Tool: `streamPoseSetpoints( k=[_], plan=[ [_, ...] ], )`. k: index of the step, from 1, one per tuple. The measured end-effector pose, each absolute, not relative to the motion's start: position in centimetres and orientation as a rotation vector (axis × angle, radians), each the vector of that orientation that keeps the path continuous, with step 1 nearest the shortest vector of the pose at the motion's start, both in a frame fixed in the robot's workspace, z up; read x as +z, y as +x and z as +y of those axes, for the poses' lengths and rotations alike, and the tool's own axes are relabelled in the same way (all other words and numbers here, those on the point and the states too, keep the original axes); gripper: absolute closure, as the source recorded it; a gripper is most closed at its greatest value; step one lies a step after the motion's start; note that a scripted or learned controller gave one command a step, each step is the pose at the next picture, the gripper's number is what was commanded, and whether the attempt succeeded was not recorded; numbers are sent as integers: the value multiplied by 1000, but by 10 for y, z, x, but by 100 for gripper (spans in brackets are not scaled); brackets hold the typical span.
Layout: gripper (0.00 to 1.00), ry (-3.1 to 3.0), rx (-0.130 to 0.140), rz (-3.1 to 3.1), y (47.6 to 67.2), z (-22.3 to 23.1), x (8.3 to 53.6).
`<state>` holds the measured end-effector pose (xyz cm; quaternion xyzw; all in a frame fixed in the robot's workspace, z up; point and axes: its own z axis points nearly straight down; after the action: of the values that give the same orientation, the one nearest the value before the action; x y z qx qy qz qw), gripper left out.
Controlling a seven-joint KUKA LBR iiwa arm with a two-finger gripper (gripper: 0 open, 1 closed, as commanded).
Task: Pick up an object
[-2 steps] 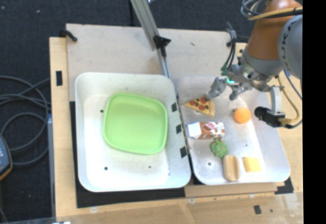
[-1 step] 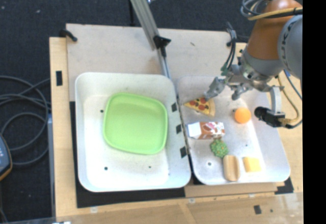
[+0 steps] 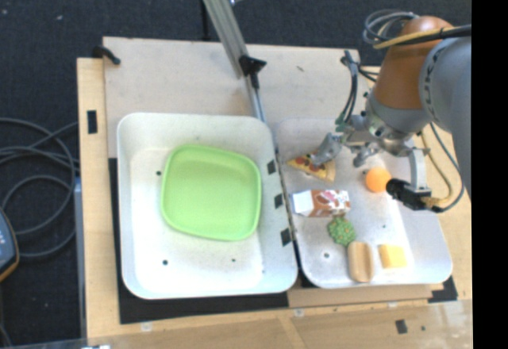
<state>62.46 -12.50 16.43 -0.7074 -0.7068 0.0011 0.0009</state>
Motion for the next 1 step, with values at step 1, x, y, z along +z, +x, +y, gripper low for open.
streamPoseSetpoints(
  k=[1],
  plan=[
    [0, -2221, 4, -2219, 622, -131, 121]
  ],
)
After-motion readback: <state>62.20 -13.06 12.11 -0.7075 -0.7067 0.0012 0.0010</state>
